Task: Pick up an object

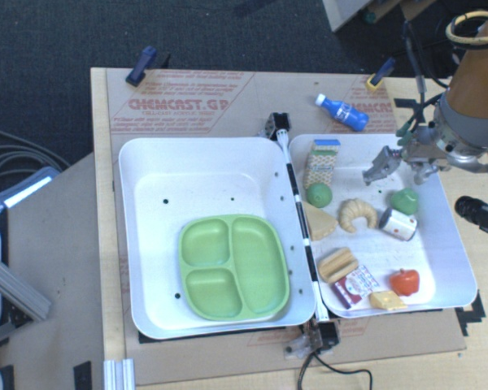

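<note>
The croissant (357,214) lies in the middle of the right bin (451,242), below and left of the gripper (398,167), well apart from it, its long axis running from lower left to upper right with the curved tips turned down. Around it sit a green ball (318,194), a carton (321,162), a cheese wedge (320,224), a white can (398,224) and a tomato (404,282). The gripper hangs over the bin's upper right, fingers spread, holding nothing.
</note>
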`<state>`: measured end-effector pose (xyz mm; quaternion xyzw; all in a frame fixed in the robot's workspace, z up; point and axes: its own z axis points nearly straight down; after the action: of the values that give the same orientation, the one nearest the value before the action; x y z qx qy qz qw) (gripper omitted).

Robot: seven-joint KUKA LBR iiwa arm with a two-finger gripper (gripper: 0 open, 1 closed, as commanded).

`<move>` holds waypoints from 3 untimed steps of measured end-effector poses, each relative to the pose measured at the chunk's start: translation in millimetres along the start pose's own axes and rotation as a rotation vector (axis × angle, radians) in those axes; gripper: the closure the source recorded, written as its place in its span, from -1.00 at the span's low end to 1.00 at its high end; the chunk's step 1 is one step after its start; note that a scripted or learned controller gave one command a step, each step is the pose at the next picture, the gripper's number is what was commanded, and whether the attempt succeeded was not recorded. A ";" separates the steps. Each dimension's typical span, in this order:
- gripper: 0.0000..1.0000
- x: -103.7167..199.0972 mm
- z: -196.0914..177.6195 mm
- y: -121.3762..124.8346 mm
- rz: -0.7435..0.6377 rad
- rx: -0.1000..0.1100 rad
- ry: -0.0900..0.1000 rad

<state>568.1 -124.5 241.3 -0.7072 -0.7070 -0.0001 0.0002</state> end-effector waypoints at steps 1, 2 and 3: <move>-1.00 -47.6 80.2 26.1 0.001 0.003 0.000; -1.00 -70.1 124.3 19.6 -0.001 -0.010 -0.003; -1.00 -65.4 130.0 16.1 0.000 -0.020 -0.010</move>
<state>584.1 -189.8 111.3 -0.7070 -0.7071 -0.0038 -0.0103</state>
